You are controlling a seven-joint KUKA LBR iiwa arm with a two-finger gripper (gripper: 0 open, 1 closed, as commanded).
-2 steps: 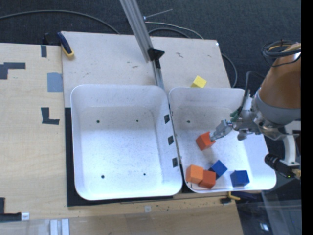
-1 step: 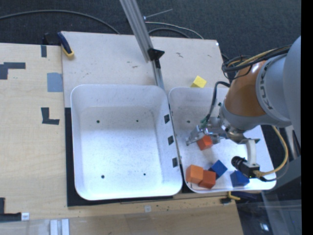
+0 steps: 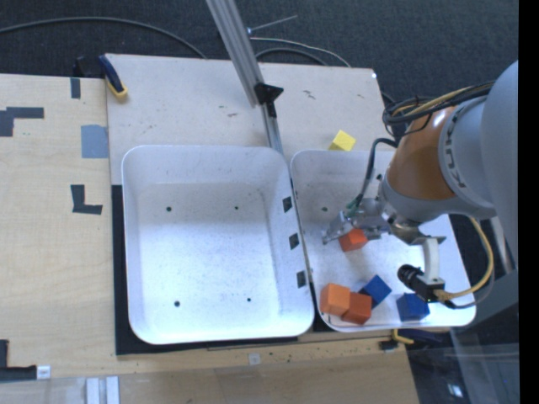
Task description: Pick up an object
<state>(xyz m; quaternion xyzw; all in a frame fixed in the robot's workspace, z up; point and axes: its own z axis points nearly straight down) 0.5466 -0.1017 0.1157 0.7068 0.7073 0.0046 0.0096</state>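
Reaching into the right bin (image 3: 472,263)

My gripper (image 3: 349,225) sits over an orange block (image 3: 354,241); clenched or released, I cannot tell. Lift remains. Spare blocks (image 3: 358,301) at six o'clock.

Two bins side by side on table (image 3: 50,225). Left bin (image 3: 135,225) beside right bin (image 3: 307,183). In right bin: one block (image 3: 354,241) under pincer (image 3: 352,225), four blocks (image 3: 358,301) bunched at near edge. One small block (image 3: 343,140) on table behind right bin.
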